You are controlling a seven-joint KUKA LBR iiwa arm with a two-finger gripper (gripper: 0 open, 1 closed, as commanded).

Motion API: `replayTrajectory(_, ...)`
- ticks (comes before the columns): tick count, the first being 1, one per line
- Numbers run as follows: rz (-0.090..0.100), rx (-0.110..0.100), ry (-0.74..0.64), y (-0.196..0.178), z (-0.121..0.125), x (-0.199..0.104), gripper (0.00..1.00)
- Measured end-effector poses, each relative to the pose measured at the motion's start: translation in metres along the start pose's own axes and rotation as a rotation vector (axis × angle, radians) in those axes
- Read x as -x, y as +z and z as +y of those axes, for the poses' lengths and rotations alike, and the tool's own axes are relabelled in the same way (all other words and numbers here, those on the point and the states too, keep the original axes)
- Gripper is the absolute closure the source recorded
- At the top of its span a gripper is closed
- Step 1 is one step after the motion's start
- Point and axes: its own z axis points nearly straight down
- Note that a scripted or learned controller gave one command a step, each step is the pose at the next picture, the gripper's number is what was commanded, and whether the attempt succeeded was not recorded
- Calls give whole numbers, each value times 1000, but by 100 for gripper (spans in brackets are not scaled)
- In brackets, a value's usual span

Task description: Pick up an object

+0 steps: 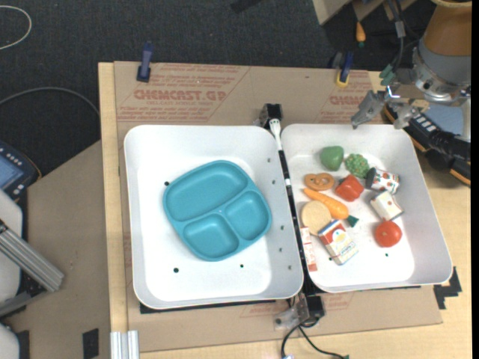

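Observation:
The right bin (419, 260) holds several toy foods. Among them are a green pepper (331, 156), broccoli (358, 164), a carrot (325, 200), a red tomato (388, 233), a small carton (338, 241) and a white box (386, 205). My gripper (382, 111) hangs over the bin's far edge, above and behind the broccoli. Its fingers are spread open with nothing between them, and the orange-banded arm rises to the upper right.
The left bin (150, 268) carries a teal divided plate (217, 209). A black clip (272, 114) sits where the two bins meet at the back. Blue clamps (144, 62) pin the cardboard sheet at its far edge. Cables and black gear (449, 148) lie right of the bin.

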Motion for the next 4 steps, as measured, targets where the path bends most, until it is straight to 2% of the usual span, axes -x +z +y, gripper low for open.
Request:
replayTrajectory(1, 4, -4, -7, 28, -12, -81, 0)
replayTrajectory(2, 1, 8, -6, -22, -9, -133, 0)
replayTrajectory(3, 1, 0, -4, -14, -11, -186, 0)
replayTrajectory(4, 2, 6, -6, -25, 15, -241, 0)
